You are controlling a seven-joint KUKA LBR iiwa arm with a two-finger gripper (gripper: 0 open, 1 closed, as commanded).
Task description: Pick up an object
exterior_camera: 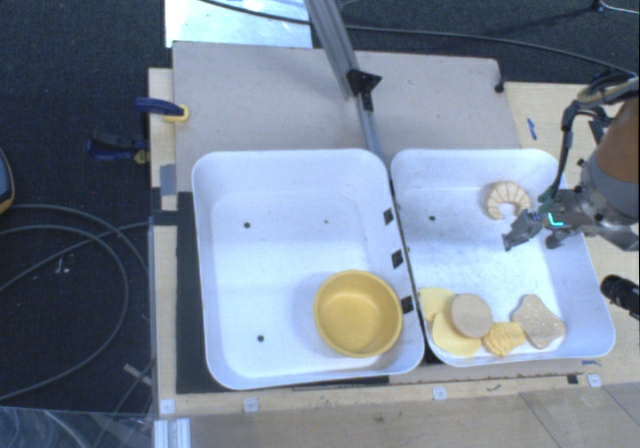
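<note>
You had the gripper [527,229] low in the right bin [440,186], just below and right of the croissant [507,199], near it but apart. Its dark fingers looked slightly spread with nothing between them, though at this size you could not be sure of the gap.

The croissant lay alone in the upper part of that bin, close to the far-right rim. It looked like a toy food piece: light, stiff, probably smooth and a bit slippery. Its curved shape suggested you would do best to pinch across the thick middle of the arc, since the tapered tips would likely squirt out.

The other candidates sat crowded along the near wall: a round biscuit [471,315] lying on pale yellow slices [446,328], a ridged yellow piece [504,338] and a tan slice of bread [538,322], all touching or overlapping. Those flat pieces gave you little edge to grip, and a finger would likely nudge a neighbour.

The yellow bowl [357,311] stood in the left bin [290,266] near its front right corner, with plenty of open floor around it; its rim offered a hold.

Open floor lay left of the croissant; the rim to its right was tight.
</note>
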